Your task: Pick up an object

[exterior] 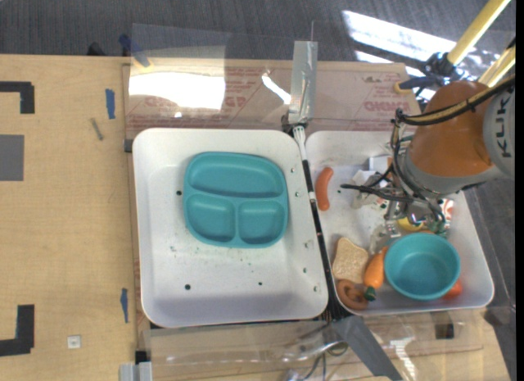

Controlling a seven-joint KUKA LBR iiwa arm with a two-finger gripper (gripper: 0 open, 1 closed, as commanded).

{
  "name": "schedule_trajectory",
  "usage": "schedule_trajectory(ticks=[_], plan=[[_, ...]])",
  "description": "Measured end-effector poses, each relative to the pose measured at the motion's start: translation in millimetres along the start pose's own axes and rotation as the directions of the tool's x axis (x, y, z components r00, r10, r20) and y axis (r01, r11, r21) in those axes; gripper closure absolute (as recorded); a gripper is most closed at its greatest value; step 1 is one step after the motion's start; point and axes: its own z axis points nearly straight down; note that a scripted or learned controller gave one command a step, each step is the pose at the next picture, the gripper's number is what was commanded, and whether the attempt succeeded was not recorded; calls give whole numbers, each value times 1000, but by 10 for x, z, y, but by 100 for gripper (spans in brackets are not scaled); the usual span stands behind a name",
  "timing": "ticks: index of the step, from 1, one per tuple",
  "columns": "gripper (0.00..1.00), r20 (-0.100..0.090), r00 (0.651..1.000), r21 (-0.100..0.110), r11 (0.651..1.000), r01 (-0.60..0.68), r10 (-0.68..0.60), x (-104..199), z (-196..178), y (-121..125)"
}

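The left bin (155, 289) holds just a teal divided plate (236, 199). In the right bin (483, 285) lie a sausage (324, 188), a bread slice (350, 258), a carrot (375, 272) and a teal bowl (421, 265). The sausage lies apart from the rest, probably the easiest target: come straight down, straddling it across its width. The gripper (405, 211) is buried under wrist and cables; I cannot tell how the jaws stand.

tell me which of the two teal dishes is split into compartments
The teal tray in the left bin: it has three compartments. The teal bowl in the right bin is one open round hollow.
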Motion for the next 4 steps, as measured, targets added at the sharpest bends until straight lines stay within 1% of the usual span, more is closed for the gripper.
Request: schedule_trajectory(ticks=[1, 2, 3, 4], plan=[[0, 0, 999, 0, 999, -45, 45, 515, -6, -162], [0, 1, 985, 0, 985, -170, 170, -258, 8, -112], [0, -4, 971, 2, 971, -241, 241, 721, -2, -585], [100, 9, 971, 0, 971, -237, 237, 675, -117, -569]])
